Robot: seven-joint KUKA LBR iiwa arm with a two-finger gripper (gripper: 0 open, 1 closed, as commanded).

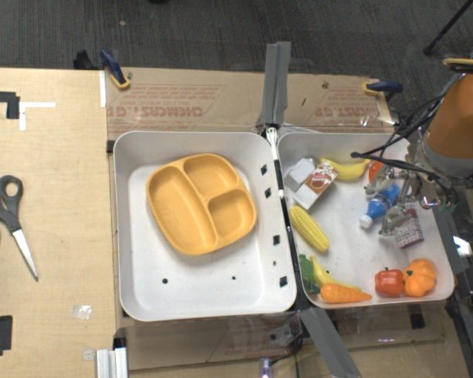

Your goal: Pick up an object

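My gripper (400, 205) hangs low over the right part of the right bin (343, 246), under the orange-banded wrist (459, 118). Right by it, on its left, a blue bottle (378, 205) lies with its white cap toward the bin's middle. A small pinkish packet (410, 232) lies just below the gripper. Cables and the wrist hide the gripper's tips. Further left are a banana (344, 168), a white and red carton (310, 182) and a corn cob (309, 228). Along the front wall lie a carrot (344, 294), a red pepper (389, 282) and an orange pepper (419, 278).
The left bin (134, 235) holds a yellow divided plate (201, 202). A grey divider bar (276, 93) runs between the bins at the back. Scissors (12, 219) lie on the wooden bench at far left. Blue clamps (114, 68) sit at the cardboard's back corners.
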